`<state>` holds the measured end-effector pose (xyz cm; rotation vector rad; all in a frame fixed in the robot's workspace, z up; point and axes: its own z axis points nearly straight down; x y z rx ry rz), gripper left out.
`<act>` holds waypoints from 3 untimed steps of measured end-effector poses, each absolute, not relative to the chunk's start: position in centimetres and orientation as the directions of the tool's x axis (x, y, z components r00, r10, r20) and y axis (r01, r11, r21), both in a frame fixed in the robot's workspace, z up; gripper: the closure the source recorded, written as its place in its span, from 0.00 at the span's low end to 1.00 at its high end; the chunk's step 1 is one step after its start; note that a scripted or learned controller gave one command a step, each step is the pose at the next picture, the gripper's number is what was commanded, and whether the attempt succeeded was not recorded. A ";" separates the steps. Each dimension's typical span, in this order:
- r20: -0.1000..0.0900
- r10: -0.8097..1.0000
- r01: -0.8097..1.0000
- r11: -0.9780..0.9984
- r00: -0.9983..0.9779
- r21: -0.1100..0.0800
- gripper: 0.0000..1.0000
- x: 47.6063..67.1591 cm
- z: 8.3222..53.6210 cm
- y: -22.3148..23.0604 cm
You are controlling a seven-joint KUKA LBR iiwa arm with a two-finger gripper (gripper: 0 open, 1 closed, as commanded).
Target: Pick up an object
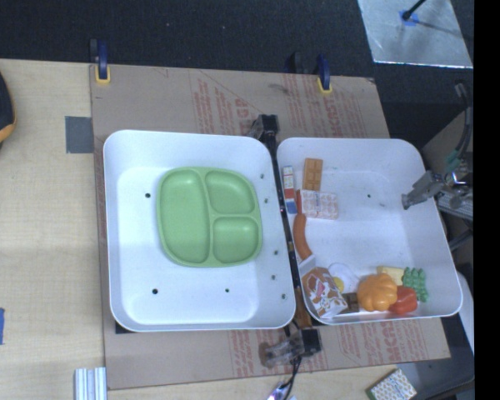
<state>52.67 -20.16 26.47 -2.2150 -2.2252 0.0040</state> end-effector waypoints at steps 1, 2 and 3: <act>0.002 1.000 1.000 0.012 -0.012 -0.008 0.00 59.6 16.7 -15.5; 0.003 1.000 1.000 0.000 0.000 -0.015 0.00 48.7 14.3 -16.9; 0.001 1.000 1.000 0.014 -0.014 0.002 0.00 56.4 14.5 -11.0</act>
